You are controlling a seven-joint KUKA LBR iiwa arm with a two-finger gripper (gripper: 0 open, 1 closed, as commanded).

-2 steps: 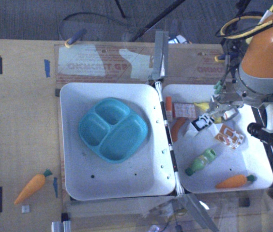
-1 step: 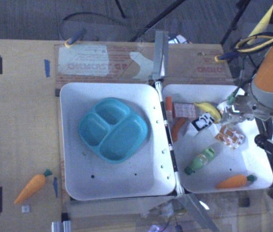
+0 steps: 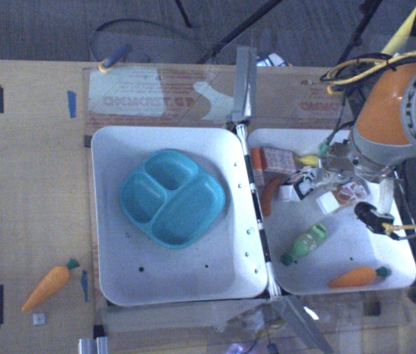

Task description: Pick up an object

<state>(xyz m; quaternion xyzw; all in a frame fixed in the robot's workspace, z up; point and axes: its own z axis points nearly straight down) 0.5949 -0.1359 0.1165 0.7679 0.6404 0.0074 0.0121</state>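
Two white bins sit side by side; the left bin [image 3: 112,271] holds one blue divided plate [image 3: 172,198], the right bin [image 3: 400,271] holds the loose objects. Note that the arm [image 3: 392,116] covers the right bin's upper part, so you cannot read what lies under its wrist. The gripper [image 3: 324,177] hangs low over a cluttered patch there, among white and red pieces too jumbled to name; whether its tips are apart or together cannot be told, and nothing is visibly clamped. Count what is clear: one green bottle [image 3: 305,243] lying tilted mid-bin, one orange carrot [image 3: 358,276] near the front wall, one reddish sausage-shaped piece [image 3: 269,196] by the left wall. A second carrot [image 3: 48,285] lies outside on the bench, left of both bins.
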